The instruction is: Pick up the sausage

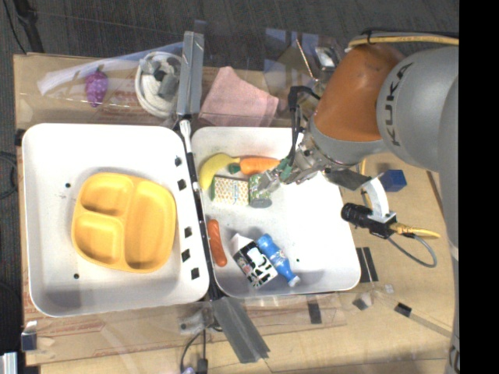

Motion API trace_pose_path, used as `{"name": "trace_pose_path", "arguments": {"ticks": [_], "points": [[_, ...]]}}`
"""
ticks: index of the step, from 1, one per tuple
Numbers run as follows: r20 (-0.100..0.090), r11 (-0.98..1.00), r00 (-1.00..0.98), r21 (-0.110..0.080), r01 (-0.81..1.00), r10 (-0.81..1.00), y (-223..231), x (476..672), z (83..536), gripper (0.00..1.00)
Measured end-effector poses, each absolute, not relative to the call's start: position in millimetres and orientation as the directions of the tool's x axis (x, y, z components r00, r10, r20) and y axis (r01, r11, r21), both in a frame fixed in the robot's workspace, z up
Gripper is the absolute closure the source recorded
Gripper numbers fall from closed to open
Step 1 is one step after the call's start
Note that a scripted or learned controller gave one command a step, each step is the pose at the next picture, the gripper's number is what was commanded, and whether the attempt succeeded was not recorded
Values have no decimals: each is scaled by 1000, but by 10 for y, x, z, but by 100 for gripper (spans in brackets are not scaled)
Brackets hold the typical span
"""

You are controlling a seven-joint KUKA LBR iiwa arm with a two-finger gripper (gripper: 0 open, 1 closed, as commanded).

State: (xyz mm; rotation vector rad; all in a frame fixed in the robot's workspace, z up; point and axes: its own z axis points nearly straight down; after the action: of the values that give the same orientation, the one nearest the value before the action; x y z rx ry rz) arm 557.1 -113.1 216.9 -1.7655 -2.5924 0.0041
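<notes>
Gripper (263, 184) first: we see it low over the right bin (327, 267), just beside the carrot (258, 164) and banana (212, 168); how its jaws stand we cannot tell. We find the sausage (216, 242) against that bin's left wall, apart from the gripper, near the blue bottle (277, 259).

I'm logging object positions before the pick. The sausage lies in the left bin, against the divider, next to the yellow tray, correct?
Not quite. The camera view shows the sausage in the right bin, against the divider at that bin's left edge. The yellow tray sits alone in the left bin, across the divider from it.
</notes>
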Motion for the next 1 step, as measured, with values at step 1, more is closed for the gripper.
{"name": "trace_pose_path", "arguments": {"ticks": [1], "points": [[7,664,-664,-5,748,748,-1063,5565,1342,100]]}}
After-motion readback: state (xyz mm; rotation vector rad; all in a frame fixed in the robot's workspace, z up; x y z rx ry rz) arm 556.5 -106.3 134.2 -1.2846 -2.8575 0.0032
